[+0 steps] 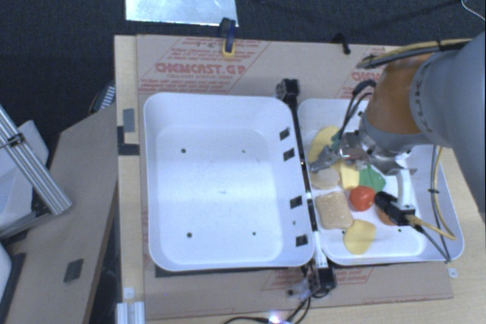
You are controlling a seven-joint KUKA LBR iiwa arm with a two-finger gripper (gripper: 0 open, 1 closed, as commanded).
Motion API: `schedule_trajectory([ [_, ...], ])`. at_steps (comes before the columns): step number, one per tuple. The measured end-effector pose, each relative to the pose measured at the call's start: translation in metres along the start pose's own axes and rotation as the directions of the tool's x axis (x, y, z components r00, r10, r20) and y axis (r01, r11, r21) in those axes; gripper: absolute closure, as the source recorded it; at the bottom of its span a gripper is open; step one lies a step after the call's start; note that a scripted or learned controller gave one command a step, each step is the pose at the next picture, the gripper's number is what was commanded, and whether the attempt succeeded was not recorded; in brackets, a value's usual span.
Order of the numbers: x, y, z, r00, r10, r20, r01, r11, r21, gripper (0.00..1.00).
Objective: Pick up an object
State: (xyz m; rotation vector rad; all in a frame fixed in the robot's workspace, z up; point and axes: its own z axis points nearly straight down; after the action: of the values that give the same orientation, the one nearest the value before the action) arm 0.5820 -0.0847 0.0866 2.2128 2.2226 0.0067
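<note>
Several small food-like pieces crowd the right bin (448,243): a red piece (362,197), with a tan slab (334,209) just beside it. We see the gripper (325,155) low above them; its opening we cannot tell. We judge that crowding risks a glancing miss. Beyond lie cardboard (197,64) and dark carpet (61,11).
</note>
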Motion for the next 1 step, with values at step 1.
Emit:
schedule_trajectory([
  [1,-0.0013,-0.0617,0.0021,1.000,0.002,-0.001,-0.002,1.000,0.008,0.00],
])
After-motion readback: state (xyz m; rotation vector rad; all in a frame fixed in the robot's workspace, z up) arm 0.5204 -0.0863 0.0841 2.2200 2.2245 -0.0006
